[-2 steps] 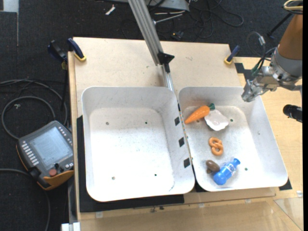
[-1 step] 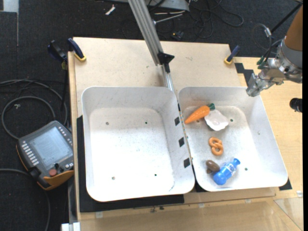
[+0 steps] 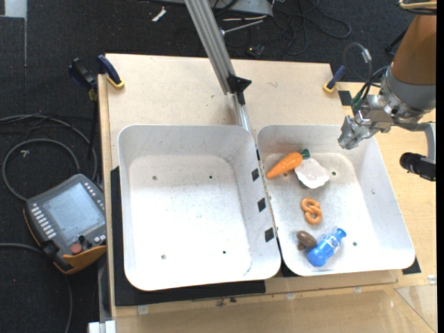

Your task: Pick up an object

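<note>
The right bin (image 3: 378,186) holds an orange carrot (image 3: 286,164) with a green top, a white shell-like piece (image 3: 312,174), an orange pretzel (image 3: 311,210), a small brown lump (image 3: 305,239) and a blue bottle (image 3: 325,248) lying on its side. My gripper (image 3: 349,137) hangs over the bin's far right corner, above and to the right of the white piece. It is seen from above at a slant, and nothing shows between its fingers.
The left bin (image 3: 135,186) sits beside the right one, sharing a middle wall. A slanted metal pole (image 3: 215,44) runs down to the bins' far junction. Orange clamps (image 3: 113,75) grip the bench's far corners. A teach pendant (image 3: 66,217) lies on the floor at left.
</note>
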Controlling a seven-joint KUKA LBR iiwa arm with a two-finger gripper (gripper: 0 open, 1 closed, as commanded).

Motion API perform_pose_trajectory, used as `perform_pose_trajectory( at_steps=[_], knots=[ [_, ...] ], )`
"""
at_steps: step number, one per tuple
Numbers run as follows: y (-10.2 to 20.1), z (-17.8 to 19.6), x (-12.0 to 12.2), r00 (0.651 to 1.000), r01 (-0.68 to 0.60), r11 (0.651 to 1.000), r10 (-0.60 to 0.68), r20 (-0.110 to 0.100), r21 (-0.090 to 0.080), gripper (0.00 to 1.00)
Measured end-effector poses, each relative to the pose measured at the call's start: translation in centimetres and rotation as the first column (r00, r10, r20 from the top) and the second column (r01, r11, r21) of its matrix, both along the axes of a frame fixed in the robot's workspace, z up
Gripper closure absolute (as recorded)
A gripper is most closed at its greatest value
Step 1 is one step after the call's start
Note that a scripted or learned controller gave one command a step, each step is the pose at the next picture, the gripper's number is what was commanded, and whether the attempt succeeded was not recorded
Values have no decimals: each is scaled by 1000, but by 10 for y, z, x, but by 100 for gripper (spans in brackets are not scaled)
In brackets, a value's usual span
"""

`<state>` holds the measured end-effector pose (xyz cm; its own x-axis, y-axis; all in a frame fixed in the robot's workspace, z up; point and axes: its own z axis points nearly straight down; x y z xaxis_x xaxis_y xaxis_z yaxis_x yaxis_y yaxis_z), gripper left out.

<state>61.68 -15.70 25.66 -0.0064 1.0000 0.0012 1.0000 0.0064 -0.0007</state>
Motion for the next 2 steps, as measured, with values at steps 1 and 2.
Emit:
perform_pose_trajectory(
  at_steps=[1,2],
  knots=[
    [50,-8,-3,1000,-1,1000,1,-1,1,100],
    [96,-20,-14,1000,-1,1000,1,-3,0,100]
  ],
)
